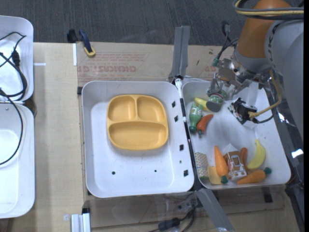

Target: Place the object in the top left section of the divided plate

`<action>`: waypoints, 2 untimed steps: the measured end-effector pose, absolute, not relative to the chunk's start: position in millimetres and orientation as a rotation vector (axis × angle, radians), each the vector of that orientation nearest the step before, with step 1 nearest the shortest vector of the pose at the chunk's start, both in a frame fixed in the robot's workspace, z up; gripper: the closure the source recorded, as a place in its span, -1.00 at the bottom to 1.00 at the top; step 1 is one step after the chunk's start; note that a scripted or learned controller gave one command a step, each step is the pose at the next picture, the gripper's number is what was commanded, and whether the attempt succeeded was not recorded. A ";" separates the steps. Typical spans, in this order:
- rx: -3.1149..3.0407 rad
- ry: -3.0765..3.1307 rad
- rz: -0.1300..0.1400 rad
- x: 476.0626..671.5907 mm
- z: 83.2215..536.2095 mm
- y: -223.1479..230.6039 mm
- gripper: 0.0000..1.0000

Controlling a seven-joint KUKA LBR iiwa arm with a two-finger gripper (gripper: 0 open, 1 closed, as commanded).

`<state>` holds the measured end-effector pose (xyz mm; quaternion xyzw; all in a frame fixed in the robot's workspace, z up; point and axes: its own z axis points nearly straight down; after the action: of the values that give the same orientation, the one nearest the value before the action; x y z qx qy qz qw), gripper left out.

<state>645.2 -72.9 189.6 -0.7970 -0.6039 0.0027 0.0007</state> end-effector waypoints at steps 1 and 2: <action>-2.475 -1.935 0.004 647.3 196.5 -40.0 1.00; -2.381 -2.047 0.005 601.2 190.5 -46.2 1.00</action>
<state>601.2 -46.2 190.5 -0.7584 -0.6518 0.0017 0.0008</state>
